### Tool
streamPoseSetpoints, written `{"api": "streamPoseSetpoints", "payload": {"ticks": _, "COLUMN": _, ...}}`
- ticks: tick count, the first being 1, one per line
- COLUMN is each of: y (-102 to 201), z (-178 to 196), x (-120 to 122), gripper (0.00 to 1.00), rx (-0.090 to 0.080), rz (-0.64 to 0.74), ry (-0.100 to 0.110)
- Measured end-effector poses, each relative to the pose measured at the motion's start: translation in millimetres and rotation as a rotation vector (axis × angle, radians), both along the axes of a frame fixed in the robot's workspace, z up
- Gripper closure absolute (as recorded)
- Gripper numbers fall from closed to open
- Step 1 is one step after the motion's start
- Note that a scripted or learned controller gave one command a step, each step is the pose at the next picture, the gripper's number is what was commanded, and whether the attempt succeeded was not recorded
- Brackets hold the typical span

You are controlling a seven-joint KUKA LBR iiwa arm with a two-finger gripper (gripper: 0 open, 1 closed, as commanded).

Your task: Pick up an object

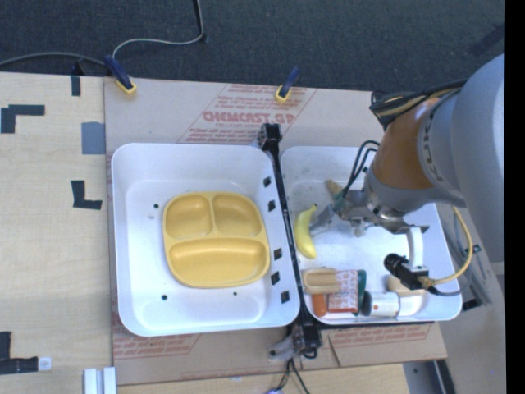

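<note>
The bench [49,220] was of pale wood with a sheet of cardboard [238,113] on it, and two shallow white bins stood side by side on that sheet. Over the right bin [443,302] hung the gripper [344,216], lowered close to the bin floor near the left wall; whether it was open or closed could not be told, because the wrist covered it from above. Just beside it, to the left, lay a yellow banana [305,232], and nothing was seen held. Behind the gripper a small tan object [335,189] rested on the floor, too unclear to name. Nearer the front wall lay a tan block [320,280], a red and green packet [344,292] and a white tube [392,304], close together. The left bin [131,179] held a yellow divided plate [217,240]. The banana seemed the likely target, and the risk was probably its place against the divider [277,212] between the bins: there was little room on that side, so the curved fruit might be pushed away or might slip out when lifted. The loose cable [459,261] near the wrist could also catch on the bin edge.
</note>
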State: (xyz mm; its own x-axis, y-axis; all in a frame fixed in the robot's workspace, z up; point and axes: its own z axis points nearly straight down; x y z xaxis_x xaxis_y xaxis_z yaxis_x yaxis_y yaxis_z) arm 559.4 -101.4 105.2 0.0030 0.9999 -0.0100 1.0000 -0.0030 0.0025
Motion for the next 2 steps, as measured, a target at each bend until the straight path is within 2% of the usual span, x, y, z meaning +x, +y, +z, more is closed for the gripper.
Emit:
{"api": "streamPoseSetpoints", "payload": {"ticks": 1, "y": 0.3, "z": -18.8, "x": 67.4, "gripper": 0.00, "rx": 0.002, "rz": 0.002, "ry": -0.004}}
{"api": "streamPoseSetpoints", "payload": {"ticks": 2, "y": 2.1, "z": -9.3, "x": 67.2, "gripper": 1.00, "rx": 0.004, "rz": 0.004, "ry": 0.000}}
